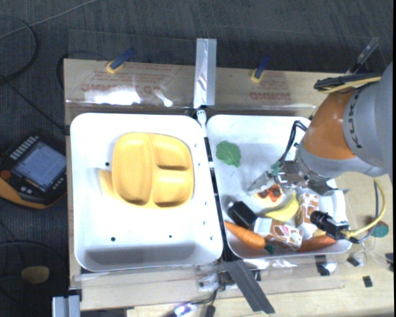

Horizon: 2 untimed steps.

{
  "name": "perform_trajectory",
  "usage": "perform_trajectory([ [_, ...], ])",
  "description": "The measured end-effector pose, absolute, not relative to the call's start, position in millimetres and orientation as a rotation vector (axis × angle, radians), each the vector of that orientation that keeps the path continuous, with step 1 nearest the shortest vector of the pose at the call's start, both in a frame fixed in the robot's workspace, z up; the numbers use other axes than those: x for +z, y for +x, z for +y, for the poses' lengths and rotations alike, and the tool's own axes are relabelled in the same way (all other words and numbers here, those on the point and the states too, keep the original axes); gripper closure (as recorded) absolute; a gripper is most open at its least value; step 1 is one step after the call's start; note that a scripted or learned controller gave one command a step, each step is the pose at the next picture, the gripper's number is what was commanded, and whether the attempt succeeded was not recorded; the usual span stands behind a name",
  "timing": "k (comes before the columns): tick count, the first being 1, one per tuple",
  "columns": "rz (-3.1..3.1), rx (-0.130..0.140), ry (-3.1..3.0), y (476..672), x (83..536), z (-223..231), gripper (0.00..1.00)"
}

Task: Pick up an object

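My arm enters from the right of the frame, orange band over the right-hand shallow white plastic bin (251, 127), wrist angled down and left into the clutter at lower right. My gripper (277, 177) sits low over the pile; its tip is lost among the objects, so I cannot tell whether it has closed on anything, and I do not claim a hold.

Likely target: the curved yellow plastic banana (285, 209), lower right of the frame, just below my tip, perhaps touching it. Its long axis runs diagonally, from lower left to upper right, the bend bowing downward.

To do this step well, I judge:
- close across the banana's short axis, near mid-length, not along the curve;
- descend straight, since neighbours crowd it: a small red-and-white printed carton (307, 210) just right, a black blocky item (241, 213) just left, a long orange plastic carrot (245, 236) below;
- lift slowly, check that only one thing comes up.

Risk: the curved, smooth body may slip or twist out.

The flat green leaf-shaped piece (228, 154) lies apart, upper left in this bin. The yellow divided plastic tray (152, 168) lies in the left white bin (86, 243), centre-left of the frame.
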<state>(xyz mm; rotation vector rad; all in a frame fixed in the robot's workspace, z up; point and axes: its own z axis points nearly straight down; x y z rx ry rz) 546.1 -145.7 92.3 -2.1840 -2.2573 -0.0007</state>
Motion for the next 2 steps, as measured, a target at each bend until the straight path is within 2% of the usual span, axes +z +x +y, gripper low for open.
perform_trajectory([
  [1,-2.257,-0.001,-2.184,546.4,102,-146,1.0],
  [2,-2.126,0.005,-2.312,521.6,217,-81,1.0],
])
